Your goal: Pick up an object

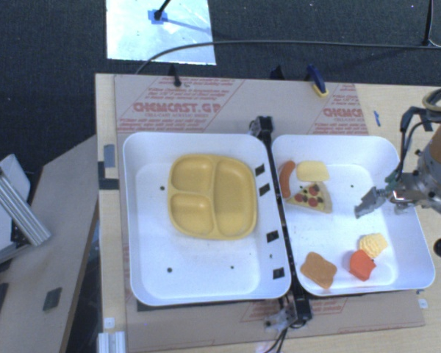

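Observation:
The right bin [408, 169] holds several toy foods. A red sausage [286, 179], a yellow block [312, 171] and a pizza slice [313, 197] lie at its far left. A piece of toast [320, 270], an orange-red piece [361, 265] and a ridged yellow piece [373, 243] lie along its near side. My gripper [372, 201] hangs over the right part of this bin, right of the pizza slice and above the ridged yellow piece. Nothing is seen in its grasp.
The left bin [143, 256] holds a yellow divided plate [211, 195]. A black-clipped divider [273, 204] runs between the two bins. Cardboard [206, 105] lies under them, with cables at the back and a metal bracket [15, 204] at the far left.

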Tool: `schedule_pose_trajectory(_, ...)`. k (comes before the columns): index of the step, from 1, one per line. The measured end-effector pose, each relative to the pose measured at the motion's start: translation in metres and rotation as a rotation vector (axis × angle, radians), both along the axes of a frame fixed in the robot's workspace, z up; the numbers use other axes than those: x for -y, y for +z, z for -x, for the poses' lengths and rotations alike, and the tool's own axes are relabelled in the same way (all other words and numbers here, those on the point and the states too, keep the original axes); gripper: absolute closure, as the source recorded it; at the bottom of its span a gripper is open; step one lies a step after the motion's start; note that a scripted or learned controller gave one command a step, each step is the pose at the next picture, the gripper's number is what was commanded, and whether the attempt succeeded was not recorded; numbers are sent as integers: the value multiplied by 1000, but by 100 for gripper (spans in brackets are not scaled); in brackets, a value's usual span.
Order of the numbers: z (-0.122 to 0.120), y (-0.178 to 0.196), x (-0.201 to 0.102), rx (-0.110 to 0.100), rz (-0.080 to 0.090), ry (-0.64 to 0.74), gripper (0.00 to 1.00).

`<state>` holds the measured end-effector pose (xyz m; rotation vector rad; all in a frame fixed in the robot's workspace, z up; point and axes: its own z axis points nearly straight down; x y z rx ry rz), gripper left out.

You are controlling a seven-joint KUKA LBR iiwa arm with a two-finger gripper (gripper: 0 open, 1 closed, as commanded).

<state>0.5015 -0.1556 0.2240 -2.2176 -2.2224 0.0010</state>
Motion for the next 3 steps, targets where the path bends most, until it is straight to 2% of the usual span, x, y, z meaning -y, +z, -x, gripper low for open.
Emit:
schedule_pose_trajectory(2, -15, -108, -6, 0, 0, -1, 0)
schedule_pose_trajectory(3, -16, -95, -6, 5, 2, -2, 100)
